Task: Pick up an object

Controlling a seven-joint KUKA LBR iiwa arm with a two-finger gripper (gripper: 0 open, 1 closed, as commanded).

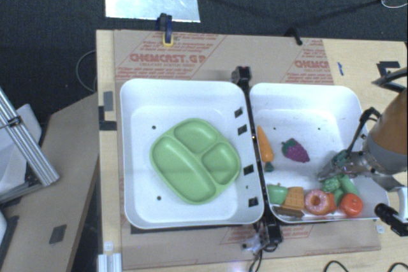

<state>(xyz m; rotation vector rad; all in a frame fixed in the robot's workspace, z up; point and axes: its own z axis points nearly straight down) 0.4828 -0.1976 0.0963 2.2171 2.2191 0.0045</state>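
The right bin (306, 105) holds small toy foods. An orange carrot (264, 145) lies by its left wall, and a purple grape bunch (296, 150) sits near the middle. Along the front wall lie a green piece (276, 192), a tan cracker-like piece (294, 198), a pink donut (317, 202) and a red tomato (350, 204). A green leafy toy (332, 184) sits just under my gripper (339, 164), which reaches in from the right edge at the bin's right side. Its fingertips hover over the green toy and the donut area.
The left bin (137, 137) carries a green divided plate (194, 160). A black divider with clips (250, 137) runs between the bins. Cardboard lies under both bins, with a metal frame (25, 150) at the far left.
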